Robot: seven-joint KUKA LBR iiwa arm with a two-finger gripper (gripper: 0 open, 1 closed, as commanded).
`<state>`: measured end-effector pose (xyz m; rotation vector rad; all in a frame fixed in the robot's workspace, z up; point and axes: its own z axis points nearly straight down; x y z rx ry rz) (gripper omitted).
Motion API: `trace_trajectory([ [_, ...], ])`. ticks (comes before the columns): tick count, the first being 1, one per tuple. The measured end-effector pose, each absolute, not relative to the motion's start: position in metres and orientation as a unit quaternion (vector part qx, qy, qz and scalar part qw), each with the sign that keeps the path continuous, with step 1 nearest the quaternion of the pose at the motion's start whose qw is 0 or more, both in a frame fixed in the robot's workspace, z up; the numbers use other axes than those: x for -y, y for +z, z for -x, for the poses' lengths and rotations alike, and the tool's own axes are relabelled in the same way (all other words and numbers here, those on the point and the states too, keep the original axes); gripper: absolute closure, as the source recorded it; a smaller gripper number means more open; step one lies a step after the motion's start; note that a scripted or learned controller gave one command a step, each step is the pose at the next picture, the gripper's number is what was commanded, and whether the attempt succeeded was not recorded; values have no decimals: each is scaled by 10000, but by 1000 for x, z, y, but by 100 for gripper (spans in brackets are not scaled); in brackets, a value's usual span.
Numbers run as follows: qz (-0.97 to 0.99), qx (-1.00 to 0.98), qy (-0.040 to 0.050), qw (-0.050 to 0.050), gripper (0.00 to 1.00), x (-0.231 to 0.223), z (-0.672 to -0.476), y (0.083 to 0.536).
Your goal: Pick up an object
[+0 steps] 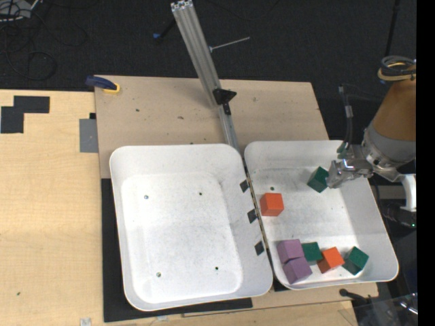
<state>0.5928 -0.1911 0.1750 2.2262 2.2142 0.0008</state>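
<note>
In the right bin [299,156], a dark green block [318,180] lies tilted in the far right part. My gripper [338,174] sits right beside it on its right, low over the bin floor, and seems to touch it. I cannot make out whether the block is held. An orange cube [272,204] rests near the bin's left wall. Along the near edge lie two purple blocks [293,260], a small green block [312,252], an orange block [332,259] and another green block [355,259].
The left bin [136,165] stands beside the right one, joined by black clips [252,215]. A slanted aluminium bar [200,53] rises behind the bins. A blue clamp [102,83] sits at the board's far left corner.
</note>
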Motion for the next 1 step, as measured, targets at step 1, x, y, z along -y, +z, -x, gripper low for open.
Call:
trace_trajectory([
  [1,-7067,-7076,12,21,100,189,-594,238],
])
